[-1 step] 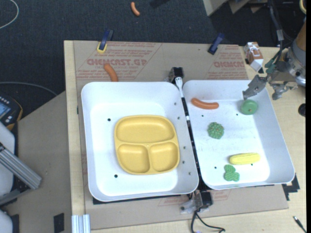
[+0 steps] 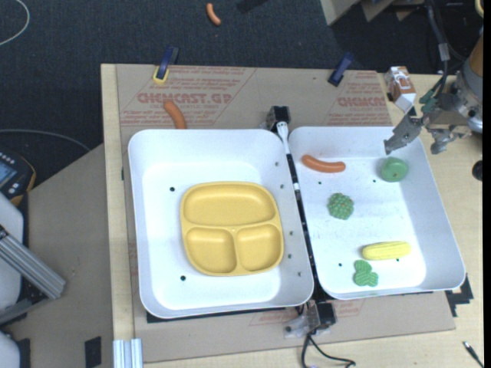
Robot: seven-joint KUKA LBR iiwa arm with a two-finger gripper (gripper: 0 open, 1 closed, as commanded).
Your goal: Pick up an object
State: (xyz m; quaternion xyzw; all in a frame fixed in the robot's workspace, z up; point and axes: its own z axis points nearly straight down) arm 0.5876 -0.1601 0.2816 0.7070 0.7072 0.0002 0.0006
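Illumination was bright, even and diffuse from overhead. The two shallow white plastic bins (image 2: pixel 153 205) were nearly overexposed, with little surface detail. The yellow three-compartment plastic tray (image 2: pixel 230 227) cast only a faint, soft shadow. Focus was moderately soft throughout; the dark carpeted floor (image 2: pixel 77 21) appeared grainy.

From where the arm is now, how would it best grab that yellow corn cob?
Probably from straight above, fingers closing across the middle of the corn cob. It lies flat and nearly crosswise in the right bin, so its narrow width suits the gripper. The green broccoli piece beside it leaves some room.
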